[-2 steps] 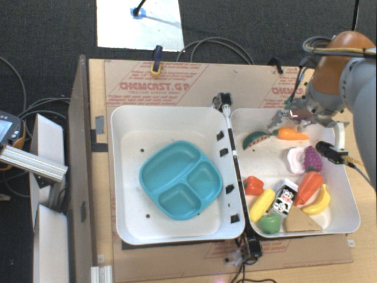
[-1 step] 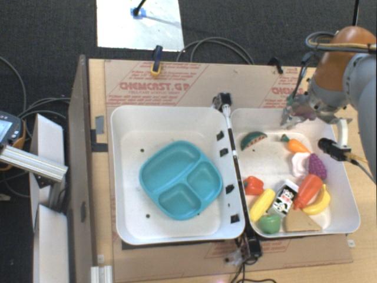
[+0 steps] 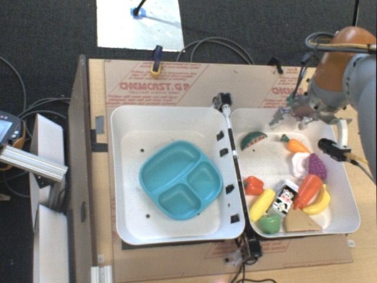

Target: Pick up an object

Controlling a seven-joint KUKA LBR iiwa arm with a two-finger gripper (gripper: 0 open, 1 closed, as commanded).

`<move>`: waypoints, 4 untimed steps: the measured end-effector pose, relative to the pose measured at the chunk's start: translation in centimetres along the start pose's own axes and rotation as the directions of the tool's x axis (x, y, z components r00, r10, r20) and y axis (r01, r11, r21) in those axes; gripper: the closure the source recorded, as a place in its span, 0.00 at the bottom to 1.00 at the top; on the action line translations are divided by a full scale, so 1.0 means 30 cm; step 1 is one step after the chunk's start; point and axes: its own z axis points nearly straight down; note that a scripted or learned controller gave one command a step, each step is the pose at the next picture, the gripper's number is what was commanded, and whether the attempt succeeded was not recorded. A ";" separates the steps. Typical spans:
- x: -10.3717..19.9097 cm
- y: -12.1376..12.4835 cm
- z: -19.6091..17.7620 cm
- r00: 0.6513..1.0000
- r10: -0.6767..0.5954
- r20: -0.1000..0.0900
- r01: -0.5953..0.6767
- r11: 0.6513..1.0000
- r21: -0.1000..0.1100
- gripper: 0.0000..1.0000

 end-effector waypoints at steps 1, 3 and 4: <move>-0.016 -0.128 -0.089 1.000 0.008 -0.004 -0.008 1.000 0.019 0.00; -0.105 -0.131 0.020 1.000 0.005 -0.003 -0.005 1.000 0.013 1.00; 0.107 -0.234 -0.264 1.000 0.000 -0.007 0.000 1.000 0.013 1.00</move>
